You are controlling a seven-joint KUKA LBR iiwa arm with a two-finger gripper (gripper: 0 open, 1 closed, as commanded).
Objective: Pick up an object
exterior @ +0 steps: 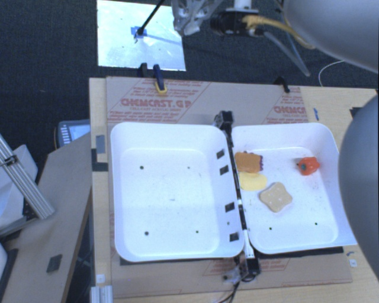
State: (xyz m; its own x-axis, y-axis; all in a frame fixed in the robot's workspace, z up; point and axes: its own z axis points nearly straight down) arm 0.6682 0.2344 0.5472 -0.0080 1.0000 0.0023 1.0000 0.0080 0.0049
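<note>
Bench (195, 97) of pale wood with printed protective sheet, seen from above at a slant, cut off by the frame at the lower right. Arm (355, 177): large grey, blurred bodies fill the upper right corner and the right edge, covering the right rim of the right bin; yellow and grey cables run along the top. Gripper (190, 16): a metallic assembly at the top edge, above the bench and well apart from both bins; it is cropped by the frame, and whether it is apart or together cannot be told.

Left bin (118, 195): shallow, white, with a few small dark dots on its floor. Right bin (323, 234): shallow, white, touching the left bin along a central seam fastened with dark clips. It contains four objects. Tan toast slice (275, 197), roughly square, turned diagonally, near the bin's centre. Orange-brown block (248, 161), by the seam in the upper left, long axis running left to right, a purple edge showing at its right end. Yellow disc (253, 181), flat, just below the block and just beside the toast slice. Red-orange object (307, 165), small, toward the upper right, well apart from the others; its shape and heading are too small to resolve.
</note>
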